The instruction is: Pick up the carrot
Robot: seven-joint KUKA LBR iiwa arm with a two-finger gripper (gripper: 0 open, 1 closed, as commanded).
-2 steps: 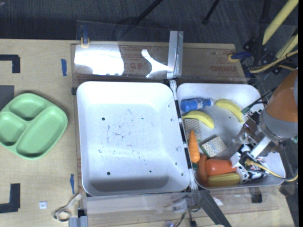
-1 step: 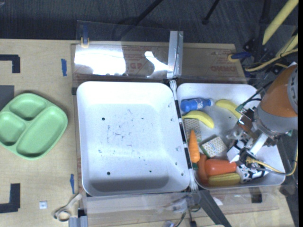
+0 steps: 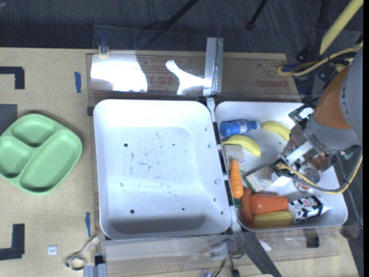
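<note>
The light is bright and even over the bench (image 3: 46, 74). A clear panel (image 3: 150, 68) behind the bins shines with strong white glare, so you cannot see through those spots. The left bin (image 3: 109, 120) is very white and almost washed out, with a soft grey shadow along its bottom wall. The floor (image 3: 144, 4) at the top is dark and dim. The arm (image 3: 334, 114) at the right looks a bit blurry. Small things in the right bin (image 3: 334, 212) look soft, not sharp. The green plate (image 3: 37, 152) shows clear.
</note>
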